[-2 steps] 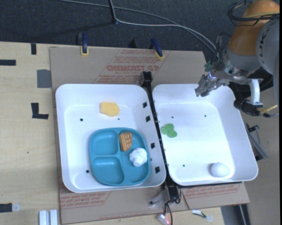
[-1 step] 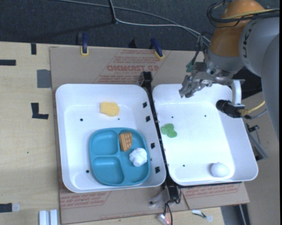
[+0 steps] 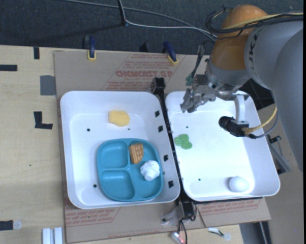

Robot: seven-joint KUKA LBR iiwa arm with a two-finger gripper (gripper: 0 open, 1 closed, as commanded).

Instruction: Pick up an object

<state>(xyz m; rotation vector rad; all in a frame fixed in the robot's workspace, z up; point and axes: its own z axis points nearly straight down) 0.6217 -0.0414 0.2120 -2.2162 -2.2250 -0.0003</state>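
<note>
Grey arm point(image 3: 275, 50), orange-banded, reaches in from the right and bends down over the right white bin point(image 3: 254, 166). Its two-finger gripper point(image 3: 189, 105) hangs at that bin's far-left corner, nothing between the fingers; how they are set I cannot tell. Below it a flat green leafy piece point(image 3: 183, 142) lies on the floor, well apart from a small white ball point(image 3: 238, 183) at the near-right corner.

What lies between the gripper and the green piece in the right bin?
In the camera view, bare white bin floor lies between the gripper and the green piece; nothing else sits on that stretch.
</note>
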